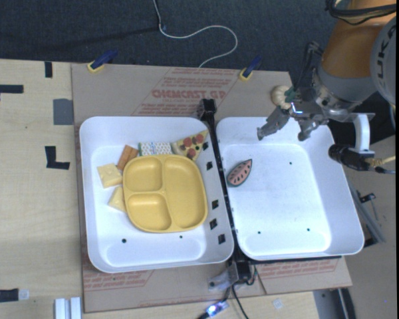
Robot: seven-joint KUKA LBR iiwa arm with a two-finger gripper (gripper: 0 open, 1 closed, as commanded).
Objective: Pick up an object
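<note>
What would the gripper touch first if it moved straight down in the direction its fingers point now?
Probably the bare white floor of the right bin near its back wall. The open gripper hangs over that corner, well apart from the small leaf-shaped object. Depth is hard to judge from this slanted view.

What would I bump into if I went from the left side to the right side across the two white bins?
Left bin's rim → yellow cracker → yellow divided plate → pink leaf-shaped toy in the right bin → open gripper over that bin's far edge.

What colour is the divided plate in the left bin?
Yellow all over; the divided plate shows best in the camera view.
</note>
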